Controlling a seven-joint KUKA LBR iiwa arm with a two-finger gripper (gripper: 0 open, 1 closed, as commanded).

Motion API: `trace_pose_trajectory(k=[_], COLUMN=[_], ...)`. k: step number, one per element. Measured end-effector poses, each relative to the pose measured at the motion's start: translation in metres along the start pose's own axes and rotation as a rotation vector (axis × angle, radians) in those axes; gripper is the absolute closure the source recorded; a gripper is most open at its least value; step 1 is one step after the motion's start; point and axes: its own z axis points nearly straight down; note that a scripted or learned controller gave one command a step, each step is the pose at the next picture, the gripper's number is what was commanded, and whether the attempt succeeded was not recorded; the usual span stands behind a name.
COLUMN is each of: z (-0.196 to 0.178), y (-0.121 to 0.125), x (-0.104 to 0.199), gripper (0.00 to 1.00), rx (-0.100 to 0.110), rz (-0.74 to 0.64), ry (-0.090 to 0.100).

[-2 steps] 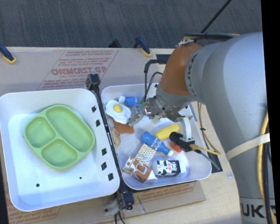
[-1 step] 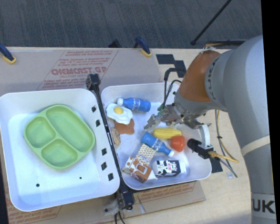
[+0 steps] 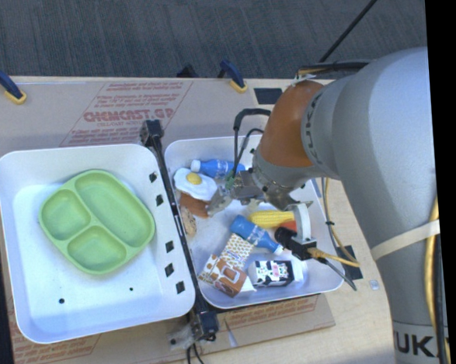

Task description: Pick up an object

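The right bin (image 3: 328,284) holds several small objects. A fried-egg toy (image 3: 194,183) lies at its upper left beside a small bottle with a blue cap (image 3: 215,168). A blue tube (image 3: 251,234) lies in the middle, with a yellow corn cob (image 3: 272,215) to its right. A patterned brown-and-white packet (image 3: 227,266) and a black-and-white cow-print item (image 3: 272,272) sit near the front. My gripper (image 3: 236,186) hangs low over the bin's upper middle, just right of the egg toy, its fingers hidden under the wrist.
The left bin (image 3: 26,308) holds a green three-compartment plate (image 3: 97,220). A black divider (image 3: 173,228) runs between the bins. Cables (image 3: 244,133) loop off my wrist. The arm's grey body (image 3: 374,151) covers the right bin's right side. Blue clamps (image 3: 232,74) grip the cardboard's far edge.
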Motion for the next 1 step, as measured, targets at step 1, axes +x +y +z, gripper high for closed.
trace_pose_trajectory(k=[1], z=[0.0], y=[-0.0222], x=[-0.0493], gripper=[0.0], rx=[-0.001], rz=[0.004], ry=[0.001])
